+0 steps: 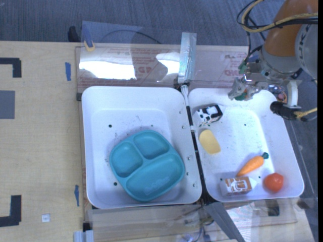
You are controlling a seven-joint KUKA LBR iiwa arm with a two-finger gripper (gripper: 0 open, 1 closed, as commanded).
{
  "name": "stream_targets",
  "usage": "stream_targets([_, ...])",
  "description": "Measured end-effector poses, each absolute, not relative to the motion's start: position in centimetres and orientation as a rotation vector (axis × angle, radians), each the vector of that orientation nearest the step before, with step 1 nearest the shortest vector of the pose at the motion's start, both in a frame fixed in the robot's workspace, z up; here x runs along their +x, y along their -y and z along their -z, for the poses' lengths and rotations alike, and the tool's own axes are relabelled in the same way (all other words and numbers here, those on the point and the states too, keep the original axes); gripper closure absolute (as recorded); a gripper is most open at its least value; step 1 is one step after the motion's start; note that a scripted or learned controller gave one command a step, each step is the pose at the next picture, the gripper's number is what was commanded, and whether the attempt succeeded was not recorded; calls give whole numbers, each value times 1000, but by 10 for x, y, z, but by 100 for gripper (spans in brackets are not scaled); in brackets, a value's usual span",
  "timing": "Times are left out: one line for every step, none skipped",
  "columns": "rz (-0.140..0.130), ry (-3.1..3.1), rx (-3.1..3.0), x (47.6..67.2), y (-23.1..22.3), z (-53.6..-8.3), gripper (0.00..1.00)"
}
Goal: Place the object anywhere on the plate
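- Gripper [241, 93] was seen at the far right corner of the right bin [282, 135], hanging over the bin's back rim beneath the arm's orange band [292, 14]; whether it was spread or pressed together could not be told, and nothing was seen gripped in it.
- Nothing had been laid on the teal divided plate [147, 164], which was seen lying in the left bin [101, 115], toward its near edge.
- Five objects were seen scattered in the right bin, all apart from the gripper.
- A black-and-white cow-patterned toy [208, 114] was seen near the bin's back left, with a yellow lemon-like piece [210, 141] just in front of it.
- A toy carrot [252, 165] was seen tilted toward the near right, an orange-red tomato-like ball [273, 182] just beside it.
- A small brown-and-white carton [237, 185] was seen lying at the near edge, close to the carrot.
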State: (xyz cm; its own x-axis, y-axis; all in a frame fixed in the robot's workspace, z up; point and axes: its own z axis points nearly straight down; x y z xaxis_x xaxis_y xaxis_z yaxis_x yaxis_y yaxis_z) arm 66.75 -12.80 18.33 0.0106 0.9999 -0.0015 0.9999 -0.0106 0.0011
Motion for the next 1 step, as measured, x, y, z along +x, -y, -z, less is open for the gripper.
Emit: stream_targets([-1,-2002,2423,667,63,-189,100])
